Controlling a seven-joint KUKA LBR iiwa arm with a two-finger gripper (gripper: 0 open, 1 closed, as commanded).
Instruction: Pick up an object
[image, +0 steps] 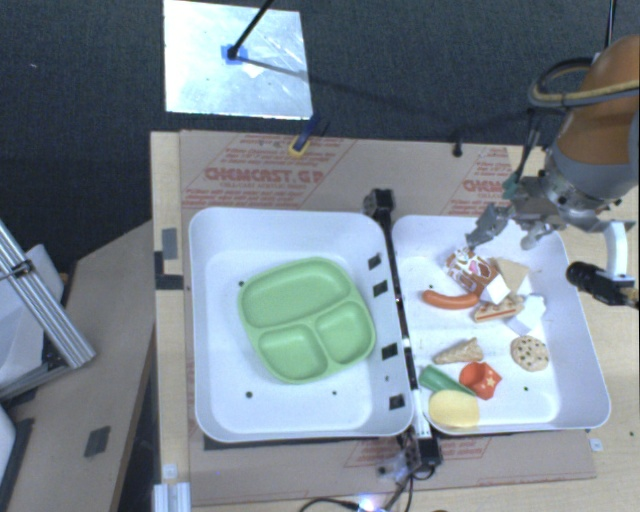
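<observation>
I see the tool spread open with nothing between its fingers, hovering over the right bin; one fingertip sits just above the frosted pastry beside the sausage.

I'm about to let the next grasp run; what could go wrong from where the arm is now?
1. The toy foods under the hand are packed tight: the hot dog, a white block and a sandwich wedge touch, so a grasp may catch two items or slip off.
2. The cluster sits near the right bin back wall, so pushed pieces could jam there.
</observation>
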